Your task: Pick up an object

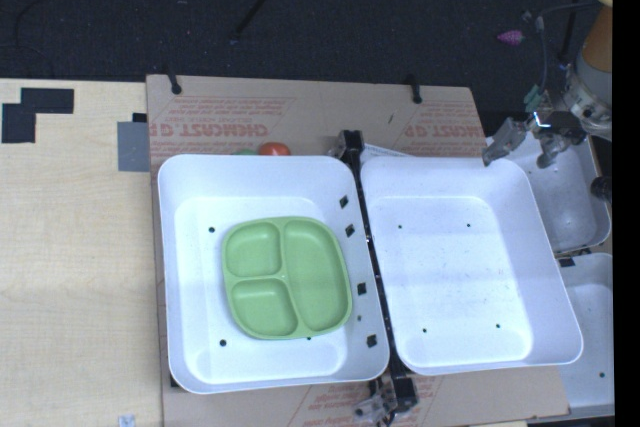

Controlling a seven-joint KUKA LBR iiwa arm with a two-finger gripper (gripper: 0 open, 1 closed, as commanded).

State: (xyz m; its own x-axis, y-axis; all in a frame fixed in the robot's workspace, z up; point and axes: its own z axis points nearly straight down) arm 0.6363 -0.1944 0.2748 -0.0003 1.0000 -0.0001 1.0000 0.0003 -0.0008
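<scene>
A light green divided plate (288, 276) with three compartments lies flat in the left white bin (190, 205), a little right of its middle. My gripper (523, 149) hangs at the far right corner of the right white bin (470, 265), just over its back rim, far from the plate. Its two fingers (497, 146) stand apart, open, with nothing between them. The grey arm with its orange band (600, 40) rises behind it at the right edge.
A small red-orange object (274, 150) peeks out behind the left bin's back rim, on the cardboard sheet (300, 120). Black clips (350, 147) join the bins along the middle. A pale wooden bench (70, 255) lies to the left.
</scene>
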